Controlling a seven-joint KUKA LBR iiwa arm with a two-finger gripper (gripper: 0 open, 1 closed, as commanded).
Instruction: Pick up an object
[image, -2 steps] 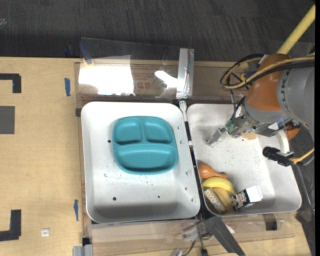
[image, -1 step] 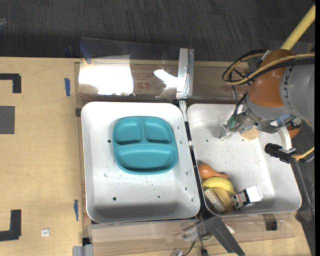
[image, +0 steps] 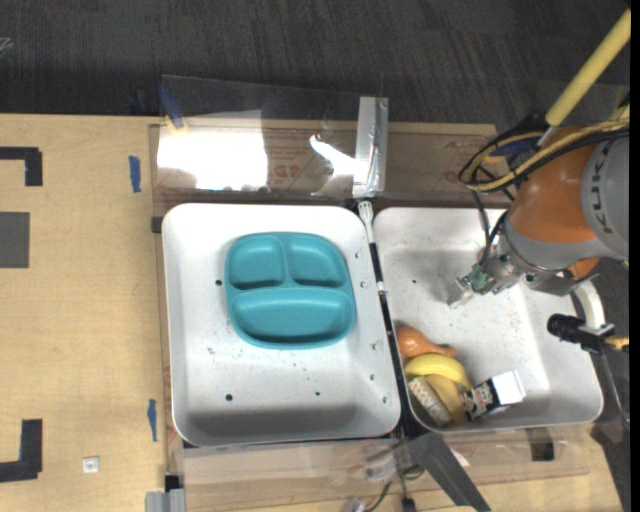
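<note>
Your arm (image: 570, 205) comes in from the right, grey body with the orange band sitting over the upper right part of the right bin (image: 520, 330). The gripper (image: 472, 285) hangs over bare bin floor in the upper middle of that bin, pointing down and left. The tip is small and blurry from this angle, so I cannot tell how its pincer is set, and nothing visible sits between its tips.

The objects are all bunched in the lower left corner of the right bin, well apart from the gripper. You have an orange round piece (image: 413, 342) against the left wall, a yellow banana-shaped item (image: 440, 370) just below and touching it, and a brownish speckled piece (image: 428, 398) tucked under the banana by the front wall. Just right of that cluster lies a small white box (image: 497, 390) with a dark and red end, tilted, touching or nearly touching the banana.

The left bin (image: 190, 330) holds one teal divided plate (image: 290, 288), three compartments, lying flat in its upper middle. Small dark specks dot both bin floors.

Behind the bins stands a clear sheet (image: 260, 150) with a strong glare patch and a taped edge. A black and yellow cable bundle (image: 500, 160) loops near the arm's wrist.
</note>
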